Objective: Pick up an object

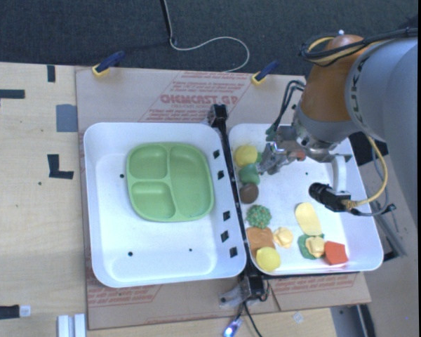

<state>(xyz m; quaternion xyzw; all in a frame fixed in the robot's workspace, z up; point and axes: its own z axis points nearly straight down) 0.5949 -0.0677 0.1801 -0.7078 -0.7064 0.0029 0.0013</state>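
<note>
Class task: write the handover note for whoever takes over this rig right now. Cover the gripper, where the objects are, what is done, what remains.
Gripper: low in the right bin, beside the yellow ball; nothing visibly held.
Objects: food toys along the right bin's left and near sides, including broccoli and a red block. Green divided plate sits in the left bin.
Done: nothing lifted.
Left: grasp and raise one object.

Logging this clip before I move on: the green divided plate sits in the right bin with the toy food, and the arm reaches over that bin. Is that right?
Not quite. The camera view shows the green divided plate in the left bin, alone. The toy food lies in the right bin, and the arm's gripper does reach over that right bin.
</note>
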